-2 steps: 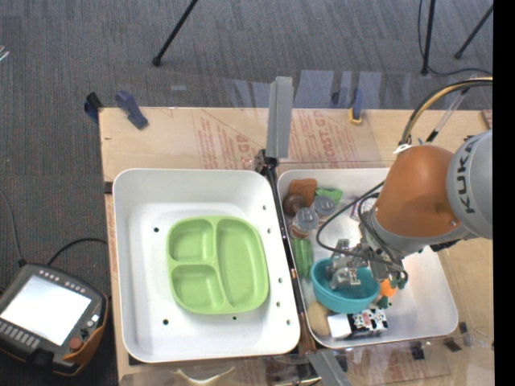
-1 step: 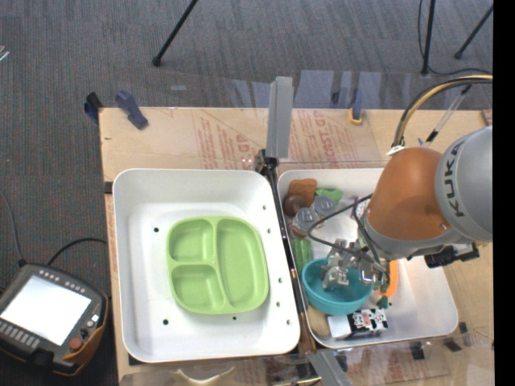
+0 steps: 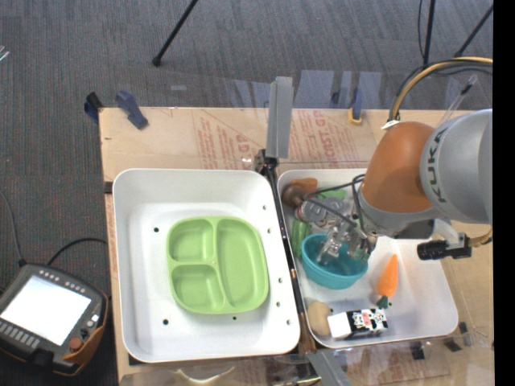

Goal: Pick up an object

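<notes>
Camera view: you are looking down at a slant on the desk [image 3: 201, 131] with two white bins side by side. The left bin [image 3: 137, 215] holds a light green divided plate [image 3: 217, 264], lying flat near the bin's middle, three compartments facing up.

The right bin [image 3: 438, 296] carries the candidate objects. A blue bowl [image 3: 331, 270] sits toward its left-centre. An orange carrot [image 3: 388, 278] lies just to the right of the bowl, green tip pointing toward the near edge. A small white carton with black cow patches [image 3: 359, 322] lies on its side near the front edge, and a tan rounded item [image 3: 319, 316] sits just left of it. A brown item [image 3: 296, 191] rests at the bin's far left corner, with something green [image 3: 298, 233] along the left wall beside the bowl.

The arm [image 3: 426, 171] reaches in from the right; its gripper [image 3: 338, 244] is down over the bowl's rim and interior. You cannot tell whether the fingers are open or closed. A handheld pendant [image 3: 48, 316] lies on the floor at lower left.
</notes>
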Available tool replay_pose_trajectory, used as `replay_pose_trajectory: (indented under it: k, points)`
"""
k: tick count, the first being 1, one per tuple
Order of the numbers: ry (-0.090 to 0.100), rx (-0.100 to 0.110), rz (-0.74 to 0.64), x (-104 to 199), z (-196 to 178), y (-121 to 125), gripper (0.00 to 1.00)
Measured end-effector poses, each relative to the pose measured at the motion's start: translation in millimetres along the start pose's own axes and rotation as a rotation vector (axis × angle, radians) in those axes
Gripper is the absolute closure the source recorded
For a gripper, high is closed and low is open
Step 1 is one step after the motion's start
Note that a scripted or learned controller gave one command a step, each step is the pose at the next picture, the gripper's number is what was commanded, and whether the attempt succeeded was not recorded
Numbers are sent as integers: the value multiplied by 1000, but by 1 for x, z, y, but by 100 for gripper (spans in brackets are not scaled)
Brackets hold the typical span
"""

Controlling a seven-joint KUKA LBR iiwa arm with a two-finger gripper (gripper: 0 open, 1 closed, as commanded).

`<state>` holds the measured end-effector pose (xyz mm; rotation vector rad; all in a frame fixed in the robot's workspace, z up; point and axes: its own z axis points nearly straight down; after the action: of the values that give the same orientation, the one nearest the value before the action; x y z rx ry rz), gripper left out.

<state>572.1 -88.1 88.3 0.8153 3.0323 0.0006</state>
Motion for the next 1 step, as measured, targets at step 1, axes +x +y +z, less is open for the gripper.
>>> replay_pose_trajectory:
  k: [1]
  points:
    - [0,1,107,-97,1,-59,100]
